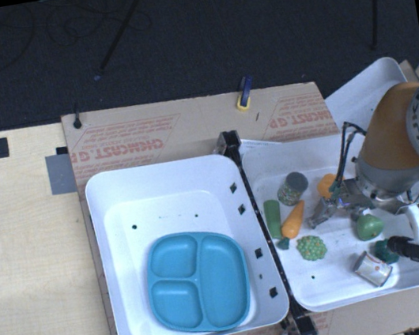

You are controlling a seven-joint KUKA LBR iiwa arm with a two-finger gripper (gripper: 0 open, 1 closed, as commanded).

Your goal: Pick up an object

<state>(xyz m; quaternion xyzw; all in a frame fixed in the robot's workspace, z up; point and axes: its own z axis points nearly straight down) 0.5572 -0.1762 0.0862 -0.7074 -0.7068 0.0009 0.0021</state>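
Observation:
The right bin (341,297) holds several small objects. A grey can (293,186) stands at the back, with a green cucumber (272,217) and an orange carrot (293,221) side by side in front of it. A green broccoli piece (311,247) lies below the carrot. My gripper (325,209) sits low in the bin, just right of the carrot and next to a small orange piece (326,184). A green fruit (368,224) lies to the gripper's right. Nothing is visibly held.
A silver cup (372,269) and a dark green item (385,250) lie near the right bin's front right corner. The left bin (114,219) holds a blue divided plate (198,280). The arm's orange band (392,134) hangs over the right bin's right side.

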